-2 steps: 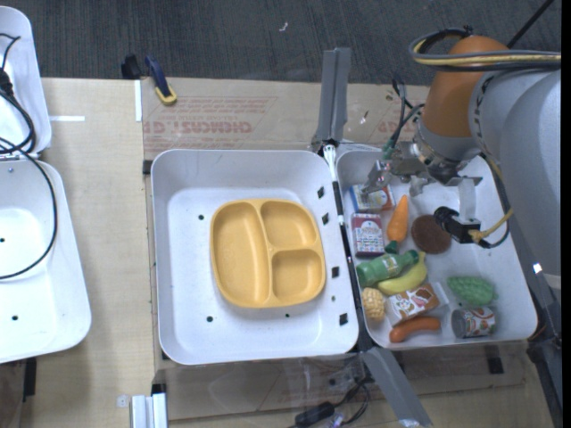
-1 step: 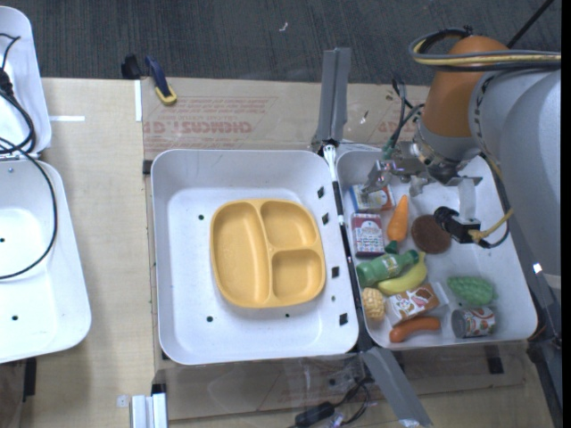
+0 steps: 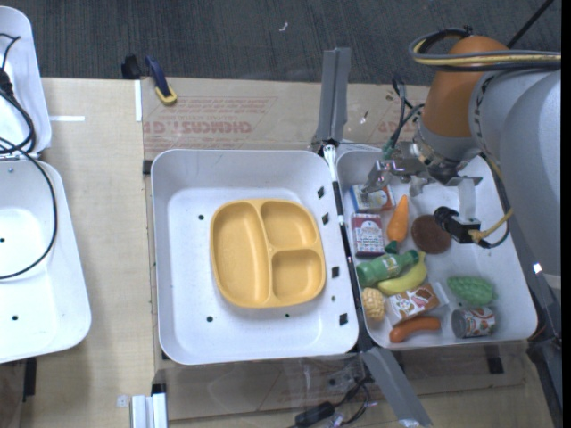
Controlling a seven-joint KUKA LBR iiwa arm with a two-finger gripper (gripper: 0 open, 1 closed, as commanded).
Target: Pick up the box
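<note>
The left bin point(image 3: 169, 266) carries a yellow divided plate point(image 3: 268, 252) near its middle, three compartments showing; the right bin point(image 3: 522, 306) sits just beside it, the two walls meeting along a shared edge.

In the right bin, against its left wall, lies the box point(image 3: 368, 235) (small, red and white, flat on its broad face); a second small carton point(image 3: 368, 198) lies just beyond it toward the bin's far-left corner. The gripper point(image 3: 385, 172) hangs over that far-left corner, above the carton and a little beyond the box; whether its fingers are spread or pressed together cannot be told from this slant, and nothing is seen between them.

Just right of the box stands a carrot point(image 3: 399, 218), tilted, touching its edge; nearer the front lie a green bottle point(image 3: 390, 265) and a banana point(image 3: 403, 279), crowding the box's near end; then a corn cob point(image 3: 373, 304), a snack packet point(image 3: 412, 302) and a sausage point(image 3: 415, 328) along the front-left corner. Further right sit a brown round thing point(image 3: 430, 234), a green leafy piece point(image 3: 471, 289) and a tin can point(image 3: 473, 322) by the front-right corner.
</note>
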